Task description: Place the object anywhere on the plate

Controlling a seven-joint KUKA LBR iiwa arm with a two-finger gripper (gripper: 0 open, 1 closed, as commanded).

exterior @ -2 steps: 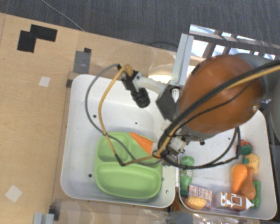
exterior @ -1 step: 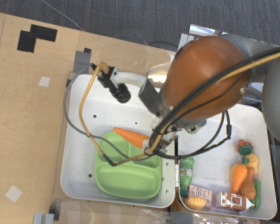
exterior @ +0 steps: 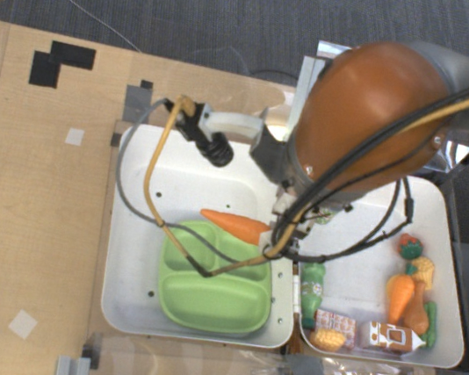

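Note:
An orange toy carrot (exterior: 230, 223) lies in the left bin, its body along the far rim of the green divided plate (exterior: 211, 299) and its thick end pointing right. The plate sits in the near half of the left bin. My gripper (exterior: 282, 224) hangs just right of the carrot's thick end, over the wall between the two bins. The arm's big orange band (exterior: 371, 116) covers most of the gripper. A yellow cable loops down over the plate's far compartments.
The right bin (exterior: 453, 237) holds a green bottle (exterior: 311, 288), a corn cob (exterior: 329, 338), two small cartons (exterior: 390, 338), a second carrot (exterior: 399, 294), and several other toy vegetables. The far half of the left bin (exterior: 195, 184) is bare white floor.

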